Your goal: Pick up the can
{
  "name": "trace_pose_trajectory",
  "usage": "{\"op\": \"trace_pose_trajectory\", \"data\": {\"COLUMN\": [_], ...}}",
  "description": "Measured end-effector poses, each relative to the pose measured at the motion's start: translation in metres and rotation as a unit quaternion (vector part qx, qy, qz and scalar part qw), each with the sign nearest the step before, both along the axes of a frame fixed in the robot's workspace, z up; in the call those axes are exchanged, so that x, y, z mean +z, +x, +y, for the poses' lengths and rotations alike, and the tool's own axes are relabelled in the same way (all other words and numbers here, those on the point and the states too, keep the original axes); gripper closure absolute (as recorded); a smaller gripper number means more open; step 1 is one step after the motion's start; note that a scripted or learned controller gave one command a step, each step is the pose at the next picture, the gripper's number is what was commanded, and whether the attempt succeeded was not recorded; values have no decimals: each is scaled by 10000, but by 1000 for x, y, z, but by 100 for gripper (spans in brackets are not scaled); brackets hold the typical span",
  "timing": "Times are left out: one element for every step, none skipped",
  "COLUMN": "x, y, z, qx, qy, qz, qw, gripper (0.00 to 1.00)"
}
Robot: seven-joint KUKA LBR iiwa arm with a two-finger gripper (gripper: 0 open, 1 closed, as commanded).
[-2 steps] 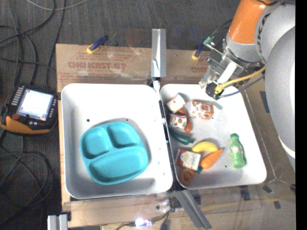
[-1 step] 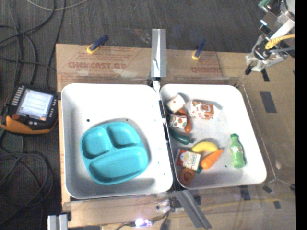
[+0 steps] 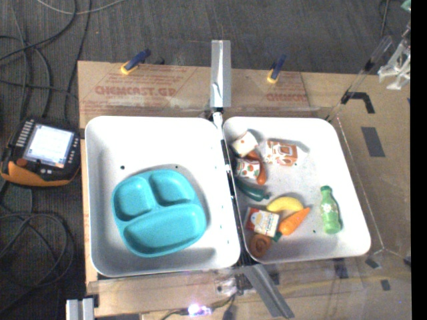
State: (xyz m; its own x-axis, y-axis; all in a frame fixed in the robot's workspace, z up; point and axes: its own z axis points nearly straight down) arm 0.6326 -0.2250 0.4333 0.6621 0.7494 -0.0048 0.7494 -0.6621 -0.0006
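Judging from the layout, the task is taken to be at its start: the can has not been lifted, and the approach is yet to be made. The can is taken to be the small pale cylinder lying tilted in the upper left corner of the right bin, close to the wall shared with the left bin; this reading is a judgement, since little detail can be made out. A red-and-white pack is seen just below it, touching or nearly so, and a carton lies near on its right. Lower in the same bin a dark green piece, a banana, a carrot, a second carton, a brown round item and a green bottle are spread. A blue tray is set in the left bin.

How wide the gripper is open, and whether anything is held in it, cannot be told.

For the next move, a descent over the upper left corner of the right bin is called for, with the grip set across the cylinder's short width. Care is needed, as the bin wall and the pack leave little room on two sides, and a tilted round body may be expected to roll when nudged.
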Motion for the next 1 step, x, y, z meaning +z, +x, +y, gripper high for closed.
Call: {"op": "trace_pose_trajectory", "data": {"x": [-105], "y": [-149], "z": [22], "qx": [209], "qy": [17], "qz": [7], "qw": [9998], "gripper": [100]}}
